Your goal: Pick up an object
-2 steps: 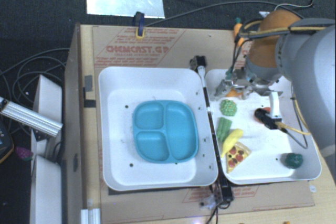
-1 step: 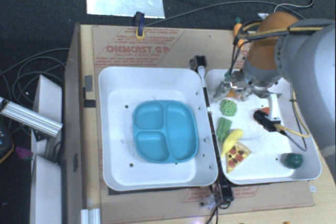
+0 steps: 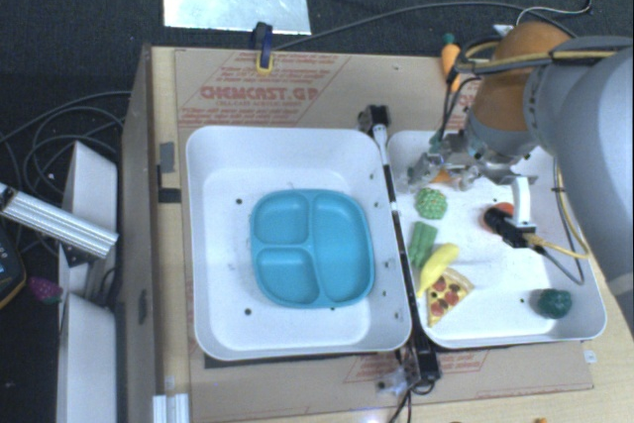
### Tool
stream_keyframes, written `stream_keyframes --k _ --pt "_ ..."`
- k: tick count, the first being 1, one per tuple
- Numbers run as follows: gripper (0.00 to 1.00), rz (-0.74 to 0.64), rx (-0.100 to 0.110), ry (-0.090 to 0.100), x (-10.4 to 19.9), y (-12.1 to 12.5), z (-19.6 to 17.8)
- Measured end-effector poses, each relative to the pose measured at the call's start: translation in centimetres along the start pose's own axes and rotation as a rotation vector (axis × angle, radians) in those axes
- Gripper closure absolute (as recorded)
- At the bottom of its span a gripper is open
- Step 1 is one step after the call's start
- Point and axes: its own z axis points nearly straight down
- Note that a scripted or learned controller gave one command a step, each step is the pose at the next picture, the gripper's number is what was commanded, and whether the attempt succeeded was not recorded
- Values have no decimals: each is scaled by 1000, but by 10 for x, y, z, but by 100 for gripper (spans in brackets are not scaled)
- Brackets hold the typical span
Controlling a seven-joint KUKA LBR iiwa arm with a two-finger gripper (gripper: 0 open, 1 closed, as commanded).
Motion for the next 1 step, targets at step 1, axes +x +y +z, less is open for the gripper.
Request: stream_keyframes --k 1 --pt "0 0 1 0 9 -14 0"
